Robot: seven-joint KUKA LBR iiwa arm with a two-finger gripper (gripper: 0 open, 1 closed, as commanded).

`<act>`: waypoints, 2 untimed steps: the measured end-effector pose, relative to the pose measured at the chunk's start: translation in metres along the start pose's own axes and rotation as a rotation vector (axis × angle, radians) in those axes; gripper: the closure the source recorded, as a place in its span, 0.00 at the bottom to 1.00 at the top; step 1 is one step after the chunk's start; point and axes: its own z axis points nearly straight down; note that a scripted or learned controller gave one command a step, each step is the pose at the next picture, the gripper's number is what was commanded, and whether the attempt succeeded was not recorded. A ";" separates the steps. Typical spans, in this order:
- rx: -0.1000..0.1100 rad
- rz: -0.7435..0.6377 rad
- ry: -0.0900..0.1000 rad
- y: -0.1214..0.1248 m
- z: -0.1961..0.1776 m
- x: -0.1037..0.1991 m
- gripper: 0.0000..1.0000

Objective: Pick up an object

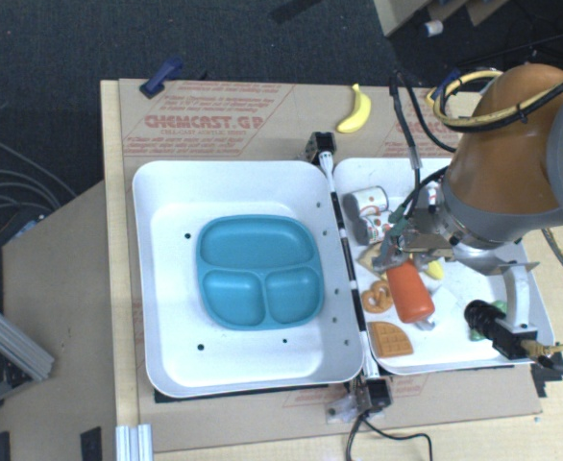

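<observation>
Blue tray (259,281): sitting in the middle of the left bin (157,257), three compartments.
Right bin (541,315): holding an orange carrot-like toy (411,292), a pretzel (377,297) and a waffle (391,338) toward its front-left corner.
Gripper (403,241): hanging just above the carrot toy's far end, can't tell its state.
Banana (354,111): lying on the bench (214,113) behind both bins.
</observation>
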 end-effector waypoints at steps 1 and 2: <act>0.000 0.002 -0.001 0.000 -0.002 -0.032 1.00; 0.000 0.000 0.000 0.000 -0.006 -0.007 1.00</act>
